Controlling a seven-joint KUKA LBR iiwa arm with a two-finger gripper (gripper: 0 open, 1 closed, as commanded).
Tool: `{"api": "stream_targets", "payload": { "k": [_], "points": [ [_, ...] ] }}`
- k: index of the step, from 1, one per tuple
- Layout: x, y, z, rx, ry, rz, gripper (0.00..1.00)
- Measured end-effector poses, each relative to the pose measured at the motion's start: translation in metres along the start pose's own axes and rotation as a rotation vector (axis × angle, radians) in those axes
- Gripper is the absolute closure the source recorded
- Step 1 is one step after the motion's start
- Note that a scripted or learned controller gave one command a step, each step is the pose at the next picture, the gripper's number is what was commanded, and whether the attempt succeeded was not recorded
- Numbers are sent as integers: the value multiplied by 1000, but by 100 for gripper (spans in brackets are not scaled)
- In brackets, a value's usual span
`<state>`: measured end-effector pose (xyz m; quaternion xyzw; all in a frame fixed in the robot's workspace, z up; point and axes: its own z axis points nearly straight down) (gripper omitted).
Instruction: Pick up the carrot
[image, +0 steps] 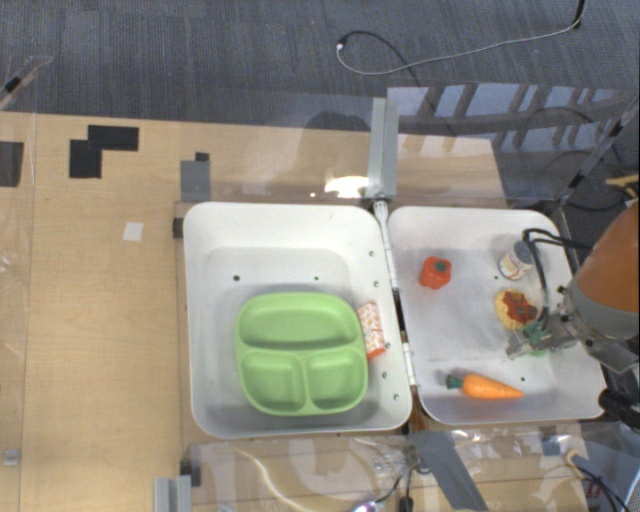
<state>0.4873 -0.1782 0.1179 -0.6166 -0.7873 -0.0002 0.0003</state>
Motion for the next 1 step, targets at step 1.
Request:
{"api": "stream_targets", "payload": {
  "k": [1],
  "points": [
    [-27,-6,-182,-3,-3,431,100]
  ]
}}
